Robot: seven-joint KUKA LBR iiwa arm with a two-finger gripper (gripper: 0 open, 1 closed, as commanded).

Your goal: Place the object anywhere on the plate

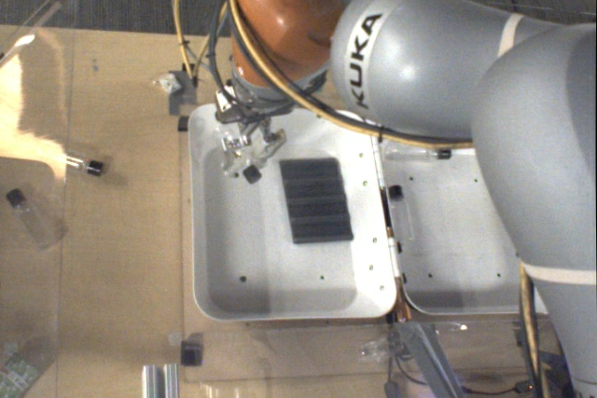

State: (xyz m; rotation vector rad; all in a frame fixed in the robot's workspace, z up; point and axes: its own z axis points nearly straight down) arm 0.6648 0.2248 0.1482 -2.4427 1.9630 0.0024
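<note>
Item 1: large grey KUKA arm (pixel 448 79), nearest the lens, with an orange band above the wrist (pixel 284 9) and yellow and black cables looped around it. It reaches in from the right over the left bin.

Item 2: two-finger gripper (pixel 247 154), hanging over the upper-left part of the left shallow white bin (pixel 210 284). A small dark block (pixel 251 173) sits right at the fingertips; whether it is clamped there or merely lies under them cannot be told, nor how the jaws stand.

Item 3: dark ribbed rectangular plate (pixel 316 199), flat on the floor of the left bin, just right of the gripper and apart from the small block.

Item 4: right shallow white bin (pixel 457 294), largely covered by the arm.

Risk: if the block is the object and the hold is weak or absent, a move toward the plate would likely leave it behind or shed it short, on the bin floor. The block is small and the ribs may let it tip or slide off an edge if it is released near the rim.
</note>
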